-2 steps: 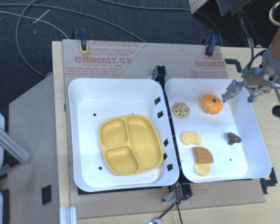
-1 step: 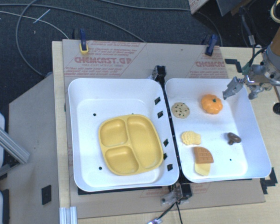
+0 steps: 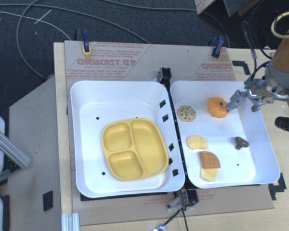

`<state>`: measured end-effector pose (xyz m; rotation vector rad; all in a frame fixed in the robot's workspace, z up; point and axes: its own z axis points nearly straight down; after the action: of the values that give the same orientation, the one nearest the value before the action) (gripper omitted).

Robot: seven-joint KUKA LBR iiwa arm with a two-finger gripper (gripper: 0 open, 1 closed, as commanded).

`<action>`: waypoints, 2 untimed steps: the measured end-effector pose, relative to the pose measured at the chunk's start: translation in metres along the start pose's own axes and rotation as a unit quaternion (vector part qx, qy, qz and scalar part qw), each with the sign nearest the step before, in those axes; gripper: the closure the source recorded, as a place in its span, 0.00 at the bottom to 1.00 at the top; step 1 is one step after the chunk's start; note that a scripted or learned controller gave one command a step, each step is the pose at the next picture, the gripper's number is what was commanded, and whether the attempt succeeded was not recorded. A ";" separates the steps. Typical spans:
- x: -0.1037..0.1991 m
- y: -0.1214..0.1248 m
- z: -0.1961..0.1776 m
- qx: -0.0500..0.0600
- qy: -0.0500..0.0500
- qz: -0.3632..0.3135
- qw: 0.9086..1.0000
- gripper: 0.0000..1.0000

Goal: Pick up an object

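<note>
In the right bin lie an orange fruit, a round cookie, a pale yellow ridged piece, a waffle-like toast piece and a small brown lump. My gripper hangs over the bin's upper right part, just right of the orange. Its fingers stand apart with nothing between them. The left finger's tip is close to the orange's right side.
The left bin holds a yellow compartment plate. A black divider runs between the bins. Clamps hold the board at the back edge. Cables trail over the dark floor behind.
</note>
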<state>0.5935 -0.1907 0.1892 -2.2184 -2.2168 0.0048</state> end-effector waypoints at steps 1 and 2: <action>0.001 -0.004 0.043 0.000 0.000 0.000 1.000 0.00; -0.003 -0.004 0.105 0.001 0.000 0.000 1.000 0.00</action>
<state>0.5894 -0.1937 0.0842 -2.2166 -2.2162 0.0052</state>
